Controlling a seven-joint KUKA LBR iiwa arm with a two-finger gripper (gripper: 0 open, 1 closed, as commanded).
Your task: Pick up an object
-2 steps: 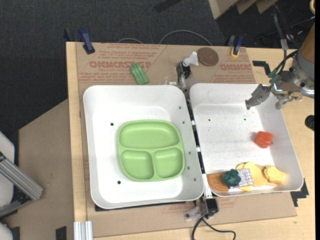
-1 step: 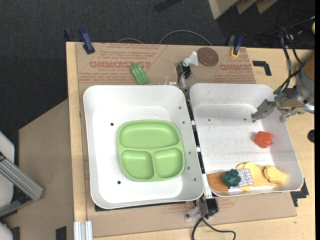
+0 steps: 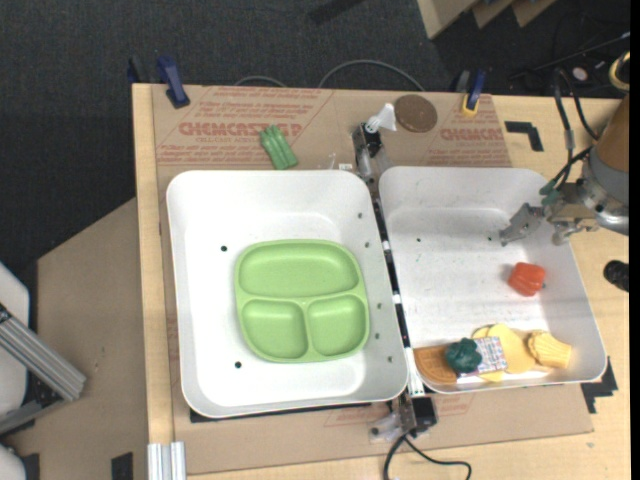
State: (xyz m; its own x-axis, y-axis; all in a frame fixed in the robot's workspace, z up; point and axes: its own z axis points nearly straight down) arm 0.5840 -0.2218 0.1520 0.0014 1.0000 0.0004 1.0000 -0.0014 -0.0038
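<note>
Right, my pincer point(image 3: 515, 226), its spread I cannot tell, hangs in the right white bin point(image 3: 440, 193), and just below it lies the small red-orange rounded plastic toy point(image 3: 527, 278), probably light, stiff, slippery; I'd grip its middle.

One camera hangs fixed above the bench point(image 3: 330, 438), looking down at a slant from the front side, far enough off to take in both white bins whole: the left bin point(image 3: 195, 268) and the right bin point(image 3: 440, 193). The bench's far edge runs near the top, dark floor point(image 3: 70, 88) beyond it. The arm point(image 3: 610, 168) enters at the right edge.
</note>
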